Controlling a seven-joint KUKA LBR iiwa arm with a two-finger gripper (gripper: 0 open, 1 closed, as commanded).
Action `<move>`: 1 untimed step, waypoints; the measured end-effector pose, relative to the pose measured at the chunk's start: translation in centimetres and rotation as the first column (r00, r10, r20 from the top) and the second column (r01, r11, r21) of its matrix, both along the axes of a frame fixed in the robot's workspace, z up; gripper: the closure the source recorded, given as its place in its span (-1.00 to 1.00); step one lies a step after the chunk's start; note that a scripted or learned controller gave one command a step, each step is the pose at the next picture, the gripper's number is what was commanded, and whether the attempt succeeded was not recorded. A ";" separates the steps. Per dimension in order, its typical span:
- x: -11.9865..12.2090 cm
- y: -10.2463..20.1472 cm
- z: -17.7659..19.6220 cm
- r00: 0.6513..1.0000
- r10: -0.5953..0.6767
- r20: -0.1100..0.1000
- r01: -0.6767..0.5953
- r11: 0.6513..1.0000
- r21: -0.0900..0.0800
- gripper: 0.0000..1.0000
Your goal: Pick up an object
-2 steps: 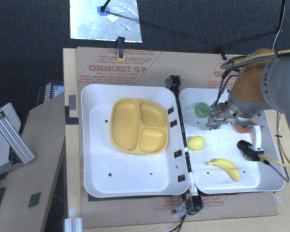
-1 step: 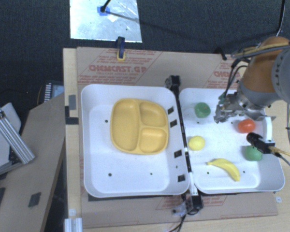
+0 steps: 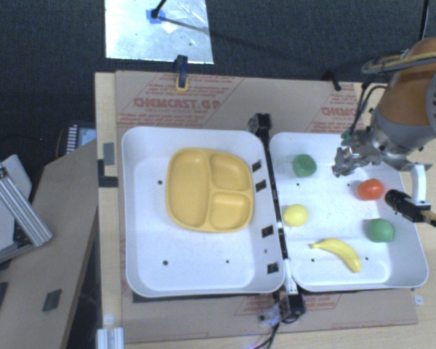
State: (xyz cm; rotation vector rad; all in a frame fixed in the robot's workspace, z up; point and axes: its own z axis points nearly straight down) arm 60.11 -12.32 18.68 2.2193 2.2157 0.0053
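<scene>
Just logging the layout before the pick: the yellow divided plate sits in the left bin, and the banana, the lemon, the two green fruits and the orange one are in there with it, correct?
Not quite. The camera view shows the yellow divided plate alone in the left bin. The banana, lemon, two green fruits and orange one lie in the right bin.

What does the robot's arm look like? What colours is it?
The arm is thick, rounded and grey, with a wide orange band above the wrist. Thin dark cables run beside it. Its end effector is a small grey metal piece.
</scene>
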 end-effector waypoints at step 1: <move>0.2 0.0 5.4 1.000 0.006 0.001 -0.006 1.000 0.000 1.00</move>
